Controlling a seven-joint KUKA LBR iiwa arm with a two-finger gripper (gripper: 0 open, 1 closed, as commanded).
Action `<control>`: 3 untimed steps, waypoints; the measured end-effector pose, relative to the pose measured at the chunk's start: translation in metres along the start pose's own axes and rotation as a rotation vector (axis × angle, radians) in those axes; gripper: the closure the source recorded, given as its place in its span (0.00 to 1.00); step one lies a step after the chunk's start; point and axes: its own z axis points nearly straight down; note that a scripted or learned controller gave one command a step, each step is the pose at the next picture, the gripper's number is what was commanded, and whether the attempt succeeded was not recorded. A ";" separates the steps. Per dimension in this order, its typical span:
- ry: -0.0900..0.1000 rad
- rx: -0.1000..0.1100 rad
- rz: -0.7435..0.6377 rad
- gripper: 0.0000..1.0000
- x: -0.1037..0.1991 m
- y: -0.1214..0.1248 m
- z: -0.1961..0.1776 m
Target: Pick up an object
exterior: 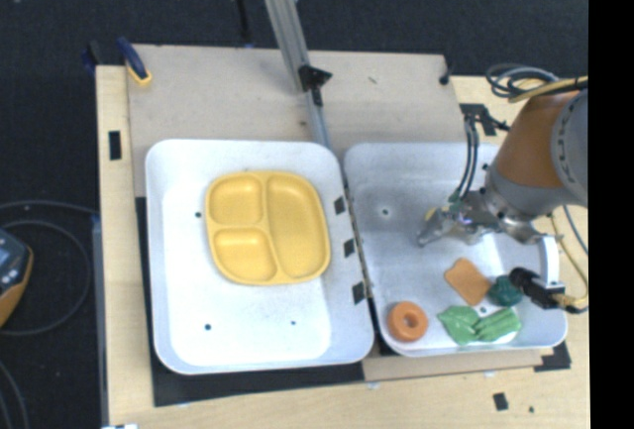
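"Yellow plate [267, 227] first," says my visitor. "Where does it lie?"

"In the left bin [248, 333], flat, toward the far side, its three compartments facing up. It is the leftmost of the objects I could take, and it lies well apart from my claw."

"And across the divide?"

"The right bin [396, 174]. An orange ring [407, 320] lies flat by its near-left corner. My claw [443, 225] is over the middle of that bin, above bare white floor, farther back than the ring and apart from it. Whether it touches the floor I cannot say."

"Spread or pressed together?"

"I cannot tell. From this height it is only a small glint of metal."

"What lies to the right of it?"

"An orange block [467, 280], lying flat, a little nearer the camera than my claw and close to it. Past the block, against the near rim, is a crumpled green thing [478, 325], to the right of the ring. A dark teal thing [505, 291] sits at the green one's far right end; touching or just beside, I cannot make out. Last comes my own arm [535, 160], grey with its orange band, reaching in over the bin's right side."
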 end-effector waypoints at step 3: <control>0.000 -0.004 -0.004 1.00 -0.002 0.002 -0.119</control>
